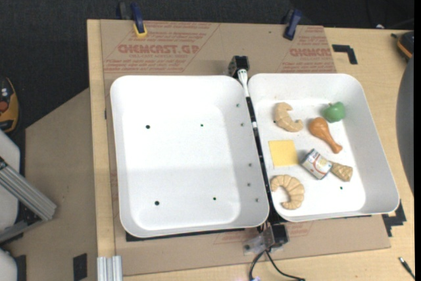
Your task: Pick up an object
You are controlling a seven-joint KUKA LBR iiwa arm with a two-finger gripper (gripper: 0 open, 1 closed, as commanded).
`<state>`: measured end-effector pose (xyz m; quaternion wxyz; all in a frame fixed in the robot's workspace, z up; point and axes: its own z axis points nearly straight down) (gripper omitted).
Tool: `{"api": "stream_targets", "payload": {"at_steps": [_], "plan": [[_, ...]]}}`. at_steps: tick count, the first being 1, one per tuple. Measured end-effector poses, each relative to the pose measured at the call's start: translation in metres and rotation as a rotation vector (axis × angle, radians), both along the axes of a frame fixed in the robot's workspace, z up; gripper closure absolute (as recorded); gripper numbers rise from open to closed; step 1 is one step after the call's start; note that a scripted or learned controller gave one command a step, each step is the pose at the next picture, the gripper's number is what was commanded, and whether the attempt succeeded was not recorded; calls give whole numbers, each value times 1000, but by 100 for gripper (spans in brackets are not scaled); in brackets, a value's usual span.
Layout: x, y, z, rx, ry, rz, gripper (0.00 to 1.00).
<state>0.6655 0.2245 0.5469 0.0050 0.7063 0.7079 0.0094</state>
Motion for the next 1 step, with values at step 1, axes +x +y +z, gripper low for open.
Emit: {"api": "stream_targets", "payload": {"at_steps": [1], "plan": [[-127, 2, -57, -6, 29, 4, 100]]}}
